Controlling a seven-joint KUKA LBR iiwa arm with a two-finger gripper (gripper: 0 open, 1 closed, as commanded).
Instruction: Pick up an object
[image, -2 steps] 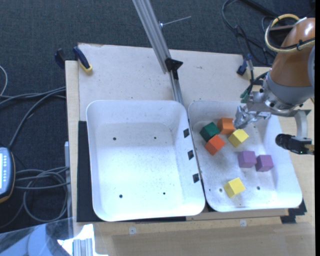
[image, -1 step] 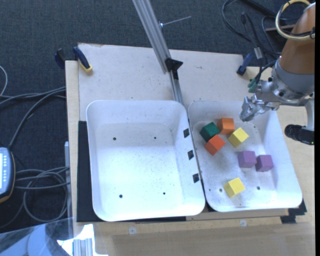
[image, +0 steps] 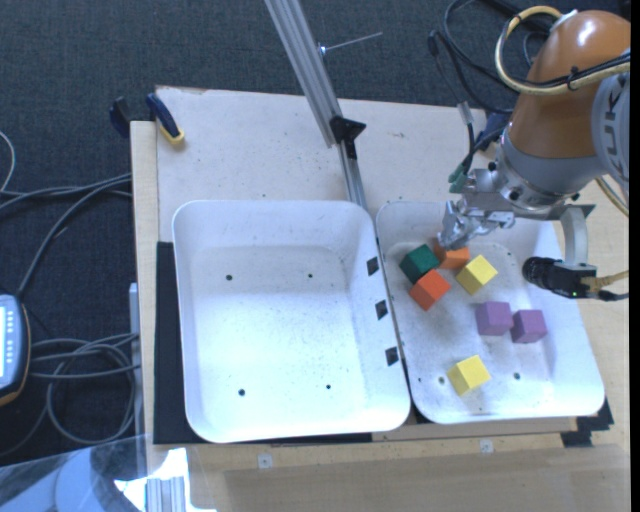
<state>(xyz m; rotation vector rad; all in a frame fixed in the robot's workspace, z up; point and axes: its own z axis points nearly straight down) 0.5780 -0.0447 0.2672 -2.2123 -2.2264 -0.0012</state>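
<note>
The left bin (image: 200, 240) is taken as the landmark. Up and left of it, near the bench (image: 250, 130) corner, lies a blue-and-yellow clamp (image: 165, 117). A grey metal post (image: 312, 70) slants up from the bench behind the bin's far right corner. Along the bin's right wall sit small black clips (image: 380, 308), where it meets the right bin (image: 560, 400).

Just right of the left bin, inside the right bin, a green cube (image: 420, 262) lies nearest the shared wall, with an orange cube (image: 431, 289) touching it on the near side. Further right a second orange block (image: 457, 257) is partly hidden under the gripper (image: 455, 235), which is low over the far part of that bin, just above the green cube and this block. Whether it is clenched or released cannot be told, and no cube is seen between its fingers. A yellow cube (image: 477, 273) sits just right of the orange block. Nearer the front, another yellow cube (image: 468, 375) lies alone. Further right still, two purple cubes (image: 493, 317) (image: 529, 325) lie side by side, nearly touching.

The arm (image: 570, 110), grey with an orange band, comes in far to the right of the left bin, above the right bin's far edge
</note>
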